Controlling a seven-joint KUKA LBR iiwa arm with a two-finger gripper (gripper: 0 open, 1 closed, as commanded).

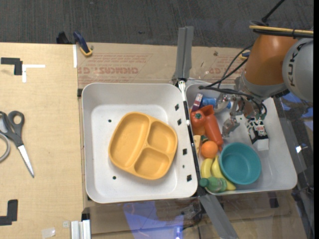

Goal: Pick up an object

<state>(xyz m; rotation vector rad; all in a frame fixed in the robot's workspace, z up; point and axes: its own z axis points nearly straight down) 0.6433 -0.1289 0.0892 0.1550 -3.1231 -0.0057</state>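
Two shallow white bins sit side by side on the bench. The left bin [94, 148], centre of frame, contains one yellow-orange divided plate [143, 145] with three compartments, lying flat and slightly rotated.

The right bin [279, 176], at right of frame, holds a cluster of items along its left wall. An orange-red carrot-shaped toy [208, 125] lies at a slant from upper left to lower right. Just below it sits a small orange ball [209, 149]. Below that lie yellow bananas [213, 171], with a green item [215, 184] at the lower left corner of the bin. A teal bowl [240, 163] stands upright at lower centre, touching the bananas. A blue object [208, 102] is partly visible near the bin's upper left corner; its kind cannot be determined.

The arm enters from upper right, its orange band [266, 59] above the bin. The gripper [233, 117] hangs over the upper middle of the right bin, just right of the carrot toy and above the bowl. Whether it is released or clenched cannot be told; cabling and metal parts obscure it. No item is seen in its grasp.

Scissors [17, 136] lie on the board at far left.
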